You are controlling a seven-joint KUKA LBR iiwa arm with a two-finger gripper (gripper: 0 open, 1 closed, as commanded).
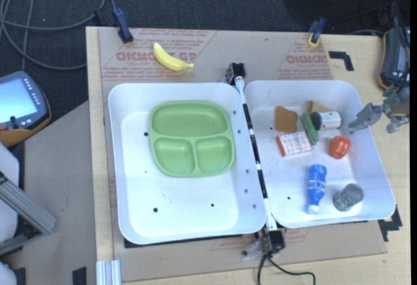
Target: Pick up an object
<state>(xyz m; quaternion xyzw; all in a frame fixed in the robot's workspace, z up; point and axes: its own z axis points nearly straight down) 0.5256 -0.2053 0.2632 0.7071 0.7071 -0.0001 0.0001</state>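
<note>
Gripper (376,117) at right bin's (365,209) right edge, fingers apart, holding nothing. Blue bottle (316,188) lies near bin's front edge, long axis front-to-back, white cap pointing to front edge.

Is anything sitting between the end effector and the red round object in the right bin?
Nothing visible: the end effector sits at the right white bin's rim, and bare bin floor separates it from the red round object.

Pale green divided tray (191,137) in a white bin (130,166), and next door a blue bottle (316,187), red ball (339,147), brown square (285,119), red-and-white checked packet (294,144), yellow banana (171,58) on the board.
</note>
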